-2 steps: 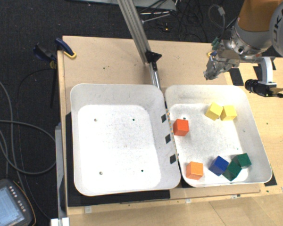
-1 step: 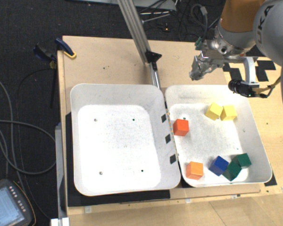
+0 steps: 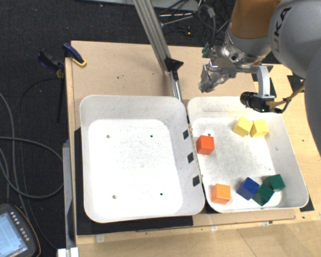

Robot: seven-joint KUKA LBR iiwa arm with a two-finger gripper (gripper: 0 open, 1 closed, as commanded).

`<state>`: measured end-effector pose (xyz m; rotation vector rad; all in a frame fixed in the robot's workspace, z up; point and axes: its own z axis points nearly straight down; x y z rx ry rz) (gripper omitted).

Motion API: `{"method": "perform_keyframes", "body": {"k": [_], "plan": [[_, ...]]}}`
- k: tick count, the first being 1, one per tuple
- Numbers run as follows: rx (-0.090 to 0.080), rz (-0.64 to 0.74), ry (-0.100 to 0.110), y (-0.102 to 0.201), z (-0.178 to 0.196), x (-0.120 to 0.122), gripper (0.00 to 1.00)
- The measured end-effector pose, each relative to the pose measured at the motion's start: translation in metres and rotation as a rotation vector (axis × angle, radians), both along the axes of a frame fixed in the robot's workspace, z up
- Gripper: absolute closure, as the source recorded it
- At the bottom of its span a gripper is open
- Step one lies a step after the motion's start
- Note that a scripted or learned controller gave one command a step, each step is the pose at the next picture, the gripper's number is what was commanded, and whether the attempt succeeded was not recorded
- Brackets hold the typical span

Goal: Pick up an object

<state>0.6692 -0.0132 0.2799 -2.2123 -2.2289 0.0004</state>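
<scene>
From the upper right, my gripper (image 3: 211, 83), jaw state impossible to tell, eyes the red-orange cube (image 3: 205, 144) mid-frame: probably light, rigid, best pinched across flat opposite faces

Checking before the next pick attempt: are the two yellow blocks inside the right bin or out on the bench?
Inside. Both yellow blocks sit touching on the right bin floor, near its far rim.
</scene>
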Motion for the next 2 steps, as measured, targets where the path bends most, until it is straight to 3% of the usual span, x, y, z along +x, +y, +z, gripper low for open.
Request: {"method": "perform_keyframes", "body": {"k": [2], "plan": [[0.001, 0.001, 0.001, 0.100, -0.011, -0.026, 1.00]]}}
